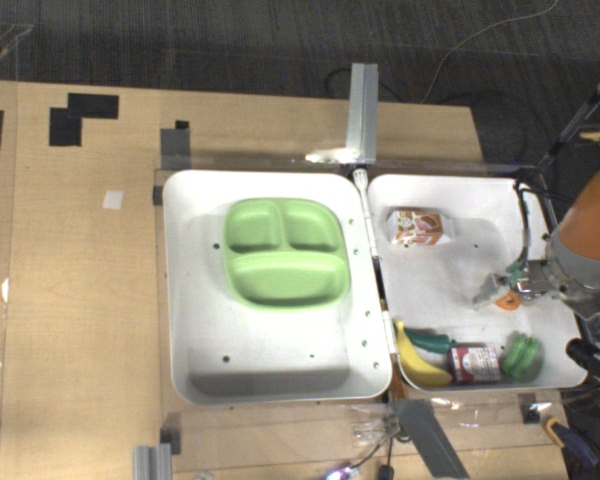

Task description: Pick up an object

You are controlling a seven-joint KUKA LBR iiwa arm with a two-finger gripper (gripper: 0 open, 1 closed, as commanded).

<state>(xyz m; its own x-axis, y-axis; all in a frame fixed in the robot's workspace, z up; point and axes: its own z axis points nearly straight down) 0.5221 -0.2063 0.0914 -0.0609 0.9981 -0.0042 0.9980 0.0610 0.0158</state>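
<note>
My gripper [496, 290] hangs low over the right bin [450, 193], near its right side, on the grey arm with the orange band [590, 223]. A small orange piece [507, 303] lies right at the gripper's tip; whether it is held is unclear. A white and orange snack packet [417, 227] rests at the bin's back left. Along the front wall lie a yellow banana [420, 364], a dark red can [475, 361] on its side and a green round object [523, 356].
The left bin [195, 268] holds a green divided plate [284, 251]. A metal post [363, 108] stands behind the seam between the bins. Cables [525, 218] run along the right bin's right wall.
</note>
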